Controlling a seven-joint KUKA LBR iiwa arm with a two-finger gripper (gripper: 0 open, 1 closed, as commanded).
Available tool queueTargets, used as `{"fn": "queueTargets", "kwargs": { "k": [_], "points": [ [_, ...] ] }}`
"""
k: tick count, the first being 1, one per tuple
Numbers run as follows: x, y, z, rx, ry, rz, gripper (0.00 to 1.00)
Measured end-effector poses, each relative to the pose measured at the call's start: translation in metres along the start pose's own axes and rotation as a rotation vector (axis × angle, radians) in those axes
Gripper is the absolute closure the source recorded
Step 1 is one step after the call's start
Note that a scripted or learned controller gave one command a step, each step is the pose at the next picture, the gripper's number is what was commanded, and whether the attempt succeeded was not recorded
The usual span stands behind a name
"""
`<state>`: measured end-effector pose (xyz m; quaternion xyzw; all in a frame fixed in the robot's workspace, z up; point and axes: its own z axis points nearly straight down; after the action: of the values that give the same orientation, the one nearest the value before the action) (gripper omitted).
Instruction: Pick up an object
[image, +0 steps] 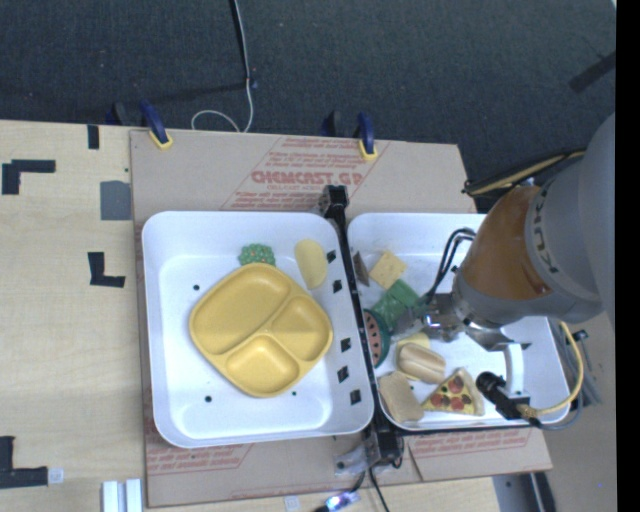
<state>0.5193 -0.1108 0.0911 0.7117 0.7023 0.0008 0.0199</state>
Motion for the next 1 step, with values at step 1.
{"fn": "queueTargets", "kwargs": {
  "k": [1],
  "points": [
    [0.0046, 0.0009, -0.0095, 0.013, 0.017, -0.008, 1.00]
  ]
}}
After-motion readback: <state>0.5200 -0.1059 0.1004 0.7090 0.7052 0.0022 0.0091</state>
